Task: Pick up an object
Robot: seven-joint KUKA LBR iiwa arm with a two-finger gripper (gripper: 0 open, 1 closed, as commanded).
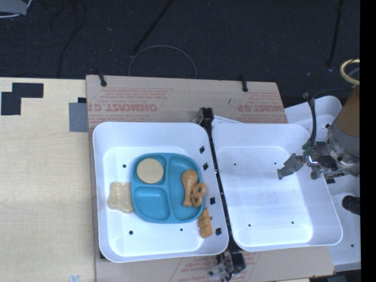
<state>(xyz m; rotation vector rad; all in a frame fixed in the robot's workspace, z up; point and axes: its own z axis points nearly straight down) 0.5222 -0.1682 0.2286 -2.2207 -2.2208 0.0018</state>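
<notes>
Rightward, the end effector (289,167) hangs over the right bin (267,239), fingers apart, clasping nothing, away from the tray (154,204).

Arm enters from right, orange band above wrist at frame edge. Gripper (292,166) low, pointing left, nothing visible between fingers.

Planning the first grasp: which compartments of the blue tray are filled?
Two filled: a round tan disc upper left, a pretzel-like piece right. The blue tray has a bare lower-left compartment.
</notes>
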